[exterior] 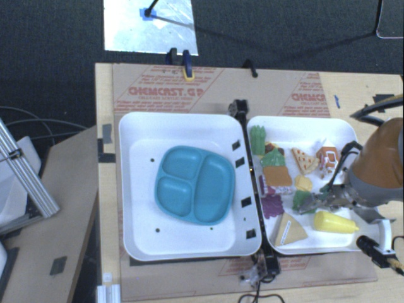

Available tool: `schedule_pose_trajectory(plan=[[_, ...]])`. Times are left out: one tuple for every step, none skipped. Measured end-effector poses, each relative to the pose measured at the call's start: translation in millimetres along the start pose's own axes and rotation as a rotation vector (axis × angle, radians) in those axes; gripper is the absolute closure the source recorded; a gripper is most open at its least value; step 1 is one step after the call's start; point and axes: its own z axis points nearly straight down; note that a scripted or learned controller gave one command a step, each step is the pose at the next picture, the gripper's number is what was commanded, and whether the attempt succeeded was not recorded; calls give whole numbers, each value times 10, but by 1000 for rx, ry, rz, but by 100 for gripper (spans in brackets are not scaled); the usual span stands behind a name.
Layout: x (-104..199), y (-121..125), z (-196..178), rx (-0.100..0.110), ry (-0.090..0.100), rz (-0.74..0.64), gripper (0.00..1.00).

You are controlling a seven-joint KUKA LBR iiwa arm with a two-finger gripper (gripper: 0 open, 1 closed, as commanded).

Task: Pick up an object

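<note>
Two white bins sit side by side on the bench [189,87]. Left bin [139,137] holds a blue divided plate [194,184]. Right bin [344,131] holds toy food: yellow banana [334,222], pizza slice [305,160], cheese wedge [289,231]. Gripper [328,194] hangs low above them; whether it is apart or together, I cannot tell.

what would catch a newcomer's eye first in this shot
The blue divided plate stands out most, lying alone in the left white bin. Next comes the right bin, crowded with small toy foods, among them a yellow piece near its front edge. The grey and orange arm leans over that bin from the right.
</note>
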Motion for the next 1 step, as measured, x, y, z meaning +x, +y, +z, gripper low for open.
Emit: schedule_pose_trajectory(plan=[[5,13,-110,-3,0,-2,100]])
